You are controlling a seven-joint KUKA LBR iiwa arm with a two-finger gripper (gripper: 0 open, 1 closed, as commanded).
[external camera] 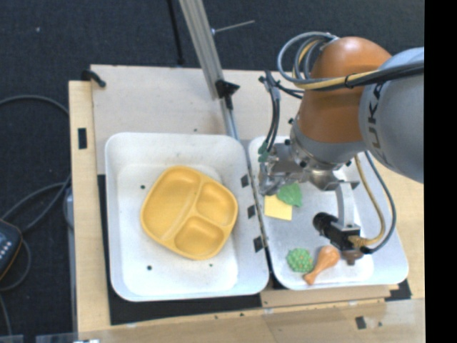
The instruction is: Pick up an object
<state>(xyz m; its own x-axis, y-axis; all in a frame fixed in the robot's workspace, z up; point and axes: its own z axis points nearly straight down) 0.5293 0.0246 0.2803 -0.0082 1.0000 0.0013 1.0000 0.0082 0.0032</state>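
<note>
Camera view from above: two white bins side by side on one wooden bench [164, 98]. One grey arm [389, 113] with orange band reaches in from the right and hangs over the right bin [389, 266]. Gripper [275, 174] sits low at the inner, left side of that bin, just by the rim between the bins; can't tell its state, wrist body hides it.

Right bin holds four loose items, counted: one green leaf-shaped piece [290, 194] just right of and below the gripper, partly under the wrist; one yellow square block [278, 208] directly below the gripper, touching the leaf piece's lower left edge; one green bumpy lump [299, 260] well below the gripper, near the bin's front edge; one orange drumstick-shaped toy [321, 263] just right of the lump, touching or nearly touching it, tilted. None of the four is seen between the gripper's parts; all lie on the bin floor.

One black fitting with cable [335, 231] hangs off the arm, right of and below the gripper, above the drumstick toy.

Left bin [125, 270] holds one item: one yellow divided plate [188, 211] with three compartments, well left of the gripper, lying flat near the bin's middle.

One metal pole [203, 45] rises at a slant behind the bins, above and left of the gripper
</note>
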